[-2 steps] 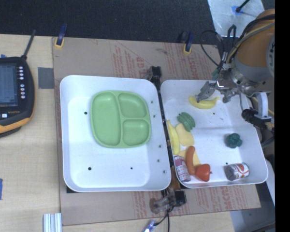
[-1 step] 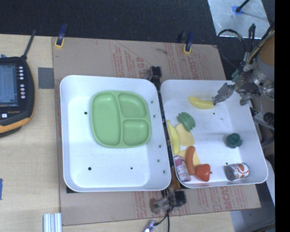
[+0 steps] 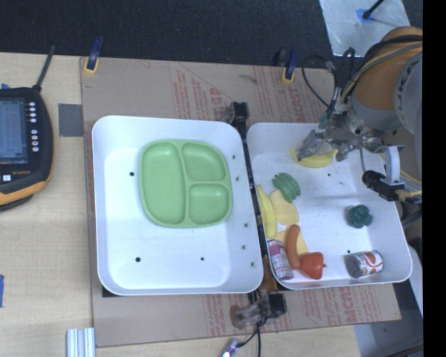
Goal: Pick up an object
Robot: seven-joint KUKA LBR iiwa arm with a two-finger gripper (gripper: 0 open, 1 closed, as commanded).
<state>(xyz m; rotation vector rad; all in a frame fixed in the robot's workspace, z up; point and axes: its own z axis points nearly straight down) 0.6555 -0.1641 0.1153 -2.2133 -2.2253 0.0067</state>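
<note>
Your gripper [image 3: 317, 149] hung over the yellow piece [image 3: 317, 160] in the right bin [image 3: 401, 262] (finger state unreadable); you needed to descend squarely, straddling it.

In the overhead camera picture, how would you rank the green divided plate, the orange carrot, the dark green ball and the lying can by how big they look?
Largest to smallest:
1. Green divided plate, by far.
2. Orange carrot and lying can: they look about alike, so I won't rank them.
3. Dark green ball.
</note>
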